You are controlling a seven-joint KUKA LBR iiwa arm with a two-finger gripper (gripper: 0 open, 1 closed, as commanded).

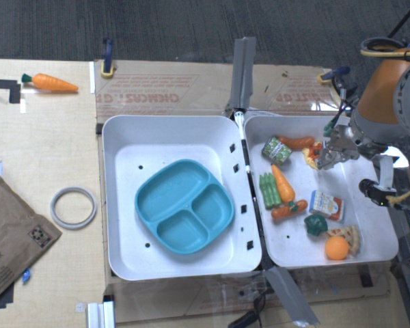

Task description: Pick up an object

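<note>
The right bin [369, 251] holds several toy foods: a green leafy packet [277, 149], a red sausage [298, 142], a carrot [281, 181], green beans [267, 190], a small carton [326, 205], a dark green pepper [315, 225] and an orange [336, 249]. My gripper [326, 156] hangs low over the bin's far right part. It sits right beside a small red and yellow piece [311, 157]. The wrist hides whether that piece is touched.
The left bin [123, 183] holds a blue divided plate [184, 206]. On the bench to the left lie another carrot [49, 83], a grey tape ring [73, 206] and a cardboard box [7, 244]. A grey ridge [243, 74] rises behind the bins' shared wall.
</note>
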